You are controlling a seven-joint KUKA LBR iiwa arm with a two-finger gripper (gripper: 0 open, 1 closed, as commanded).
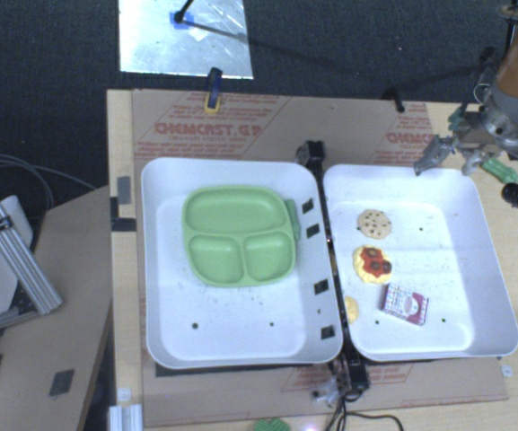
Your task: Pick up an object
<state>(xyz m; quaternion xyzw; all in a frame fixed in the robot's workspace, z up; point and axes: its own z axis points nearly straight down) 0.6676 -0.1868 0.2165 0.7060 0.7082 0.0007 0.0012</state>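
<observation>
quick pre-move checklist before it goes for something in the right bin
1. Targets in the right bin: ok. A cookie, a yellow and red toy food piece, a small red and white packet and a pale piece by the bin's left wall lie there.
2. Spacing between targets: ok for the cookie and packet; the pale piece sits against the wall, not ok for an easy grasp.
3. Gripper over a target: not ok, it sits at the bin's far right corner.
4. Gripper already holding something: cannot tell.
5. Left bin: holds a green divided tray, not in the way, ok.
</observation>
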